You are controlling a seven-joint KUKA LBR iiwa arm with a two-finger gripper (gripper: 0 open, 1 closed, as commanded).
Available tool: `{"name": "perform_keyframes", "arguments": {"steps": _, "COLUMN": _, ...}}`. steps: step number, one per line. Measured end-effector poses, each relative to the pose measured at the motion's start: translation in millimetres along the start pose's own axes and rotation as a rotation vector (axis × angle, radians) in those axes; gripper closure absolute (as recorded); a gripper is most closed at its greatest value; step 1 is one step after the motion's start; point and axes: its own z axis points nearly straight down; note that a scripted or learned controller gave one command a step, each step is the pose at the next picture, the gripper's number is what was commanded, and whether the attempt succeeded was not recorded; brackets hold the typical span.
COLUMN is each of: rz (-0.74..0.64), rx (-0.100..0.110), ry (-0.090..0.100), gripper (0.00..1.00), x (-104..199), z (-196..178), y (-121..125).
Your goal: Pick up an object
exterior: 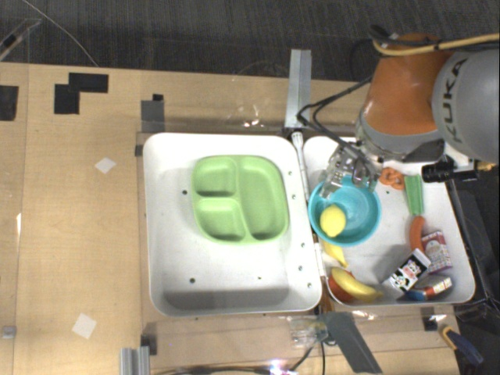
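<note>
The pincer (344, 173) hangs over the right bin (462, 283), at the far rim of a blue bowl (358, 217) holding a yellow lemon (333, 221); whether it is released or clenched cannot be told. A green divided tray (238, 198) lies in the left bin (168, 233). A banana (355, 285) sits near the right bin's near-left corner.

the left bin (168, 209) has open floor all round the green tray (238, 198), widest at 6 o'clock. the right bin (461, 280) is crowded: blue bowl (348, 213) with a lemon (333, 221) at 9 o'clock, bananas (351, 283) at 7, cartons (422, 264) at 5. bare floor lies mid-bin, right of the bowl.
</note>
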Motion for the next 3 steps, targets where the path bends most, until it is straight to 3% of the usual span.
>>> {"name": "perform_keyframes", "arguments": {"steps": 1, "rz": -0.006, "rx": 0.001, "ry": 0.022, "gripper": 1.00, "x": -27.5, "z": -20.7, "y": -71.7}}
{"name": "perform_keyframes", "arguments": {"steps": 2, "rz": 0.231, "rx": 0.001, "ry": -0.007, "gripper": 1.00, "x": 9.2, "z": 0.8, "y": -16.4}}
{"name": "perform_keyframes", "arguments": {"steps": 3, "rz": 0.391, "rx": 0.003, "ry": 0.022, "gripper": 1.00, "x": 7.9, "z": 12.0, "y": 62.4}}
